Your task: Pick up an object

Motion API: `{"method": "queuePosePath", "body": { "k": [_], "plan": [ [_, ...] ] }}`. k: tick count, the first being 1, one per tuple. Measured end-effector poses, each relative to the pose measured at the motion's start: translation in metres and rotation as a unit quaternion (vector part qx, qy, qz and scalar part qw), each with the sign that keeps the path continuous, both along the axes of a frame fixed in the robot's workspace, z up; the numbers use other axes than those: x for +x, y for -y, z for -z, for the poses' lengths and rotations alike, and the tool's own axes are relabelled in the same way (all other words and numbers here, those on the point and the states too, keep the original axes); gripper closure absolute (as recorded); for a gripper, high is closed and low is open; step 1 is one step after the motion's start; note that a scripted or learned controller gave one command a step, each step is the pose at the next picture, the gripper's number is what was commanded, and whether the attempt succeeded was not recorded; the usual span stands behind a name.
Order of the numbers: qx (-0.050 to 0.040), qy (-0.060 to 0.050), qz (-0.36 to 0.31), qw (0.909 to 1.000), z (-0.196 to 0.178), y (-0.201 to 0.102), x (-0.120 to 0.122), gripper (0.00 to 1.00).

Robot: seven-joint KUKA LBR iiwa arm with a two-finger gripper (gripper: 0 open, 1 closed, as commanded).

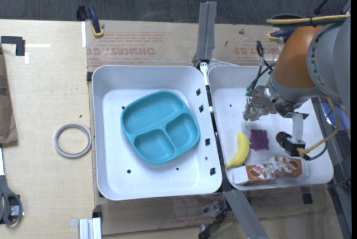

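I observe the tool (pixel 254 111) low in the right white bin (pixel 223 93), grip state indiscernible; small purple block (pixel 258 139) just below it; yellow banana (pixel 241 150) beside that.

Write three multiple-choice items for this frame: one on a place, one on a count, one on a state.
1. Where does the blue divided plate lie?
A. In the left bin
B. In the right bin
C. On the bench outside the bins

2. How many compartments does the plate have?
A. Two
B. Three
C. Five

3. How does the end effector stand to the banana?
A. It grips the banana
B. It hangs apart from it, over the right bin
C. It rests on the plate

Answers:
1 A, the plate sits inside the left bin's walls.
2 B, one large section and two smaller ones show.
3 B, bare white floor separates it from the banana.
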State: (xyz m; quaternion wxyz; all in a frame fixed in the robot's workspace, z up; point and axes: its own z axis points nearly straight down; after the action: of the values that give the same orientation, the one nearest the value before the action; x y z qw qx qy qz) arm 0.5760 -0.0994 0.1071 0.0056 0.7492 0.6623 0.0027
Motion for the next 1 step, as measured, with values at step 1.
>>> {"method": "queuePosePath", "body": {
  "k": [1],
  "plan": [
    [0.0,0.0,0.0,1.0,0.0001,-0.0001,-0.0001,0.0]
  ]
}}
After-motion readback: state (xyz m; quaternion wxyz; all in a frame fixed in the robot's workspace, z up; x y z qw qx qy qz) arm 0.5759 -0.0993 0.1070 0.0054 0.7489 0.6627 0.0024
